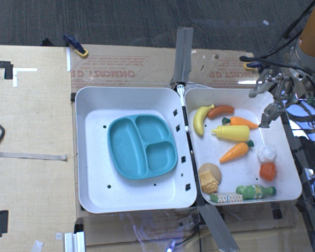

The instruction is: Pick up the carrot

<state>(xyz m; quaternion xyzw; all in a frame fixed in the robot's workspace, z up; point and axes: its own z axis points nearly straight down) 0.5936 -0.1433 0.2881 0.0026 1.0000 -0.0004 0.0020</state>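
**Carrot waits in the right bin**

Pale wooden tabletop carries two white bins. Within the right bin, the carrot lies near centre, tip toward 8 o'clock, just below a yellow corn cob. Likely light, rigid and smooth plastic; grasp across its thick middle. At 2 o'clock, the gripper hovers, spread and holding nothing.

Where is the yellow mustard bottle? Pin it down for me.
In the camera view the yellow mustard bottle lies on its side in the right bin, between two carrots, with the banana to its left.
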